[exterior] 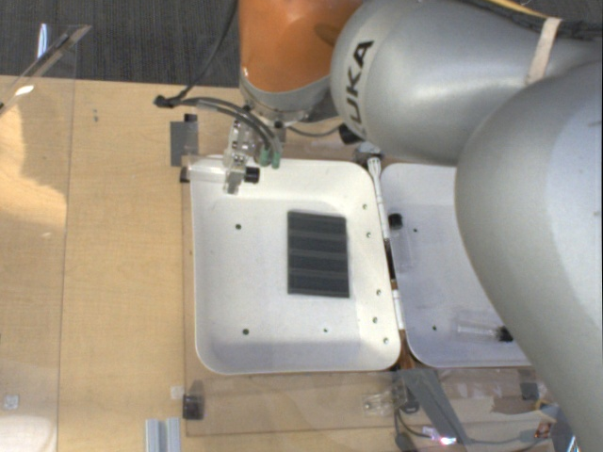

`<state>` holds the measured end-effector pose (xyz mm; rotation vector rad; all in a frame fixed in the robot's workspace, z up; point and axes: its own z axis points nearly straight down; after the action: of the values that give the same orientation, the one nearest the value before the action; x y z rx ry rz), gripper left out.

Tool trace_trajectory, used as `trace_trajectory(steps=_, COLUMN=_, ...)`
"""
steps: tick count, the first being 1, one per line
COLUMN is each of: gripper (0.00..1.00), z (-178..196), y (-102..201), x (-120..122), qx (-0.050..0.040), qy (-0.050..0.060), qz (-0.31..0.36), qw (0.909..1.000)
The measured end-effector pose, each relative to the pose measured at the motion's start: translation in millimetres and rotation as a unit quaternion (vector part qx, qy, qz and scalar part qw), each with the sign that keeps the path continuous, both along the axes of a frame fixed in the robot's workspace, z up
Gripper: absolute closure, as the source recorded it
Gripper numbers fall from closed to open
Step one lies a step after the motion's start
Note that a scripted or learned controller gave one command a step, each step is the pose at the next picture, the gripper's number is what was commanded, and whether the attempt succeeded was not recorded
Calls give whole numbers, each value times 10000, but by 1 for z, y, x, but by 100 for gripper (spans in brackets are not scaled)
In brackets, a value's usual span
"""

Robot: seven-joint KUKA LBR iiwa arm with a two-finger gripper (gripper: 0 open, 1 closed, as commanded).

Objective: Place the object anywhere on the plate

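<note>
At the 11 o'clock corner of the left bin (212, 281), the wrist end of the arm (396, 73) hangs over the rim, with the orange band (283, 36) directly above it in the camera view. The jaws point down at that corner; at this scale and angle I cannot tell whether they are wide or narrow, and nothing can be made out between them. A small green part (270, 159) sits on the wrist hardware beside them. A dark ribbed rectangular plate (318, 253) lies flat near the centre of the left bin, a little toward 3 o'clock, well apart from the jaws. In the right bin (424, 281), a small dark object (395, 221) rests on the floor at the 9 o'clock side, just beside the wall shared with the left bin; its kind is too small to identify. A slender clear item (479, 329) lies toward 6 o'clock in the same bin, partly covered by the arm. On the tabletop (104, 281), a black bracket (184, 142) stands at 10 o'clock from the left bin, touching or just beside its corner. Black cables (203, 104) run from the wrist toward that bracket.
</note>
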<state>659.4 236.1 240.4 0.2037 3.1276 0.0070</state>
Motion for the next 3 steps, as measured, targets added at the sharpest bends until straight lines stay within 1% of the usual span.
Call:
trace_trajectory(steps=1, gripper=100, z=35, y=0, x=5, qx=-1, qy=-24, qz=1030, qw=9947)
trace_trajectory(steps=2, gripper=100, z=65, y=0, x=10, qx=-11, qy=-34, qz=2681, qw=9634)
trace_trajectory(steps=3, gripper=100, z=-121, y=-9, x=12, qx=-65, qy=16, qz=2278, qw=9737)
